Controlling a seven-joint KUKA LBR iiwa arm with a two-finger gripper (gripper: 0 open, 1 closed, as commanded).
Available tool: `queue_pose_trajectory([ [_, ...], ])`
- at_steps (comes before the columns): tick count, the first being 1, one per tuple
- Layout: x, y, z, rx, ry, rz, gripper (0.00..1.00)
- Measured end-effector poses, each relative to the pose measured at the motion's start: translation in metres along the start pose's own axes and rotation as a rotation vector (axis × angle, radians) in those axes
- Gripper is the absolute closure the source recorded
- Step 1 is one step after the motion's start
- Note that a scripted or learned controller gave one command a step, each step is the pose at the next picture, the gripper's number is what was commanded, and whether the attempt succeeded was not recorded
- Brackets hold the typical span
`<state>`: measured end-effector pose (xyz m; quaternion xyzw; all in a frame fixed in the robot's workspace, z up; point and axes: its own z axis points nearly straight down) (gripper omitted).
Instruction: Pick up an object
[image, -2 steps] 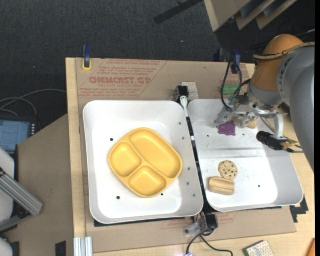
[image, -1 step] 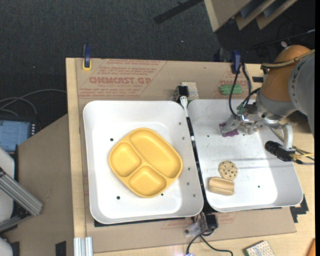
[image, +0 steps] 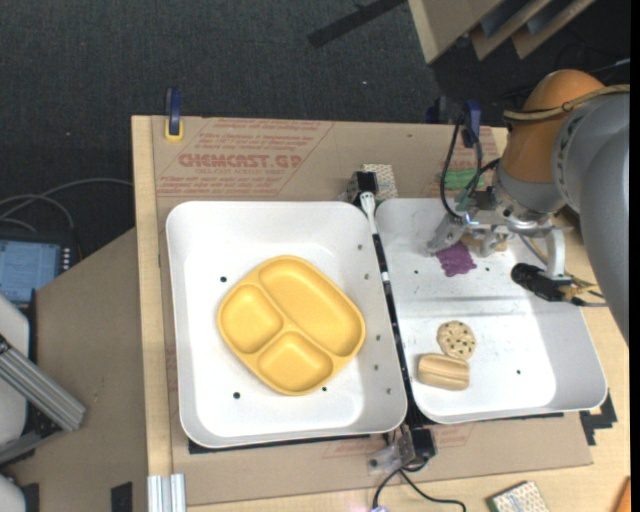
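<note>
In the right bin, a small purple object lies near the far left part. My gripper hangs directly over it, at its far edge, and I cannot tell whether they touch. Nearer the front lie a round chocolate-chip cookie and a tan bread roll, one right behind the other, well apart from the gripper. The grey arm with its orange band comes in from the upper right.
The left bin holds a yellow divided plate at its middle. The two bins meet along a rim just left of the purple object. Brown cardboard lies under and behind the bins.
</note>
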<state>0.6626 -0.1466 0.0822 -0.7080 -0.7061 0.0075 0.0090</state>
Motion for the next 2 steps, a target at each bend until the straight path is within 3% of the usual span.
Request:
queue_pose_trajectory([
  [1,-0.002,-0.001,-0.010,-0.004,-0.003,0.000,1.00],
  [2,0.080,-0.050,-0.105,-0.020,0.000,-0.006,1.00],
])
